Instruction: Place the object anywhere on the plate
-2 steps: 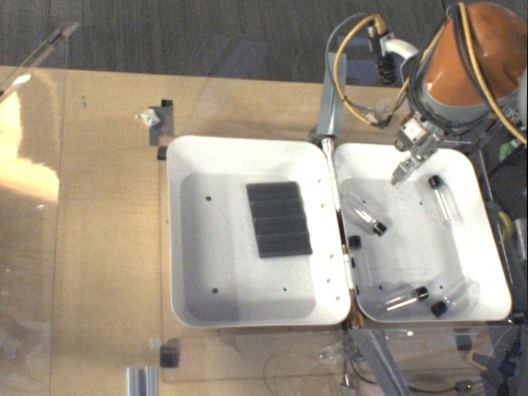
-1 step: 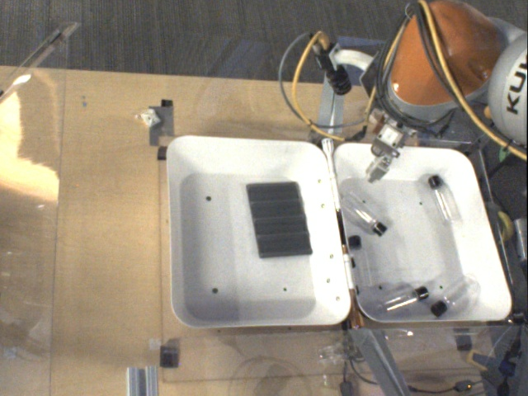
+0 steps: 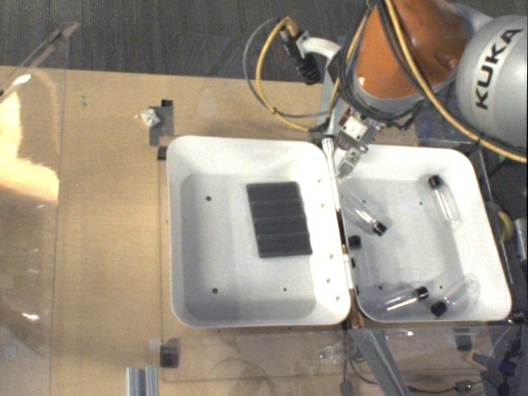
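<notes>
Clear vials (image 3: pixel 412 294) with black caps lie nearest the viewer, along the near wall of the right bin (image 3: pixel 487 246) — two or three of them, hard to count since the plastic is see-through. Another clear vial (image 3: pixel 364 218) sits in the same bin closer to the dark ribbed plate (image 3: pixel 279 219), just across the rims, and one more vial (image 3: pixel 442 196) lies toward the far right corner. A loose small black cap (image 3: pixel 354 242) rests near the dividing rims too.

That plate lies flat in the middle of the left bin (image 3: pixel 190 246) — nothing on it.

KUKA arm (image 3: pixel 429 31) hangs over the far edge, right of the plate, with the gripper (image 3: pixel 346 151) low over the seam between the bins. Whether it is spread or pressed together, cannot tell (too small, tip blurs into the white rim). Nothing visibly between its tips, so I judge no object is held and the pick is not yet done.

Risks from here: vials are round and slick, so one can roll or squirt away under the close. The gripper sits very near the rims — a descent there could hit the bin wall. A vial released on the ribbed plate could also roll off.
</notes>
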`<state>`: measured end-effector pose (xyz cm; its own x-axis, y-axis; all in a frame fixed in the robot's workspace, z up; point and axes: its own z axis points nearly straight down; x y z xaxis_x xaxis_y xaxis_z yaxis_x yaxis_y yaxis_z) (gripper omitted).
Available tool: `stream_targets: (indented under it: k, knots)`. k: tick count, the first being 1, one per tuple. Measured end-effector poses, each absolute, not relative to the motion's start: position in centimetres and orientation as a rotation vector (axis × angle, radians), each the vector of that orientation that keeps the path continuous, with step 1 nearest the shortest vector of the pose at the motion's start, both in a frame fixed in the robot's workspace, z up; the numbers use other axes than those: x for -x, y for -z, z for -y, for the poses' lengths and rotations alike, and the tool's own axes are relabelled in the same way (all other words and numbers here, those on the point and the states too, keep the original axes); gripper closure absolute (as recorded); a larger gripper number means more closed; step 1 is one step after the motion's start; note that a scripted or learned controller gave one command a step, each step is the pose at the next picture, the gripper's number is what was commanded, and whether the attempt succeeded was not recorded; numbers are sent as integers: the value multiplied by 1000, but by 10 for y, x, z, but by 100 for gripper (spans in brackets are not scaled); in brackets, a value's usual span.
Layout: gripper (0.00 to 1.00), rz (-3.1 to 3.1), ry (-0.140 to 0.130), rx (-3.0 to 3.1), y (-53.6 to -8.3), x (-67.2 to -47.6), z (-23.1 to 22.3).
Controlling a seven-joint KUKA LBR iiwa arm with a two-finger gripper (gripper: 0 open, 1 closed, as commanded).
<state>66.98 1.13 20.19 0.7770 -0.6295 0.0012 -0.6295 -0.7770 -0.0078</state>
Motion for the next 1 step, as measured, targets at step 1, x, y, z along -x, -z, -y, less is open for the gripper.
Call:
stream_targets:
  k: [1]
  knots:
    - [100,-1837,5,2538,-187,-670,-56]
